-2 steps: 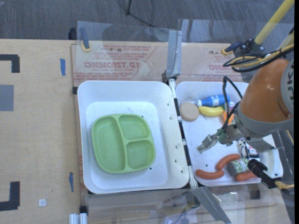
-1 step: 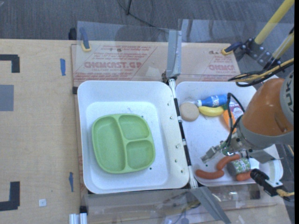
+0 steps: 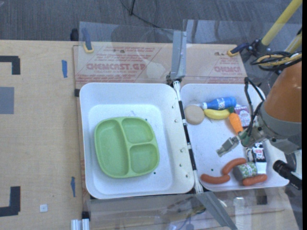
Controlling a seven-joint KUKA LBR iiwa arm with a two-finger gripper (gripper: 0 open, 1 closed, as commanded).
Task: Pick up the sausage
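1. Gripper (image 3: 229, 145): positioned over middle of right bin (image 3: 192, 143), above bare floor; finger state cannot be told.
2. Sausage (image 3: 215, 178): lying at near edge of right bin, apart from gripper, beside two more red sausages (image 3: 233, 166).
3. Left bin (image 3: 86, 143): containing green divided plate (image 3: 126, 146).

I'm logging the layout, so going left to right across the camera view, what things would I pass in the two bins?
Green divided plate → round tan cookie → yellow banana → orange carrot → gripper, near the right bin. The sausages sit lower, their spans overlapping, so I left them out.
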